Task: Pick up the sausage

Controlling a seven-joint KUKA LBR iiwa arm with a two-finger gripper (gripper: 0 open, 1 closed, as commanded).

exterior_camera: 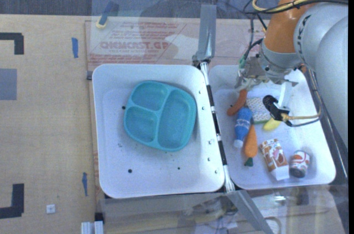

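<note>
Sausage point(239, 101) lay in the right bin point(323, 172), just under the gripper point(250, 79).
It looked small, light and smooth; grab its middle. I couldn't tell the grip's state.

The left bin point(105, 172) is largely taken up by a teal divided plate point(160, 115) set at its middle; open floor is left around it, widest along the near and left edges. The right bin point(323, 166) is crowded: a sausage point(238, 102), a blue bottle point(242, 126), a carrot point(250, 143), a patterned carton point(274, 156) and a small can point(299, 163) are packed close together through its middle and near part. The far part of that bin is occupied by the arm's wrist and pincer point(249, 81), with a yellow cable point(301, 117) draped across the right side. A raised divider point(213, 122) stands between the bins.
</note>
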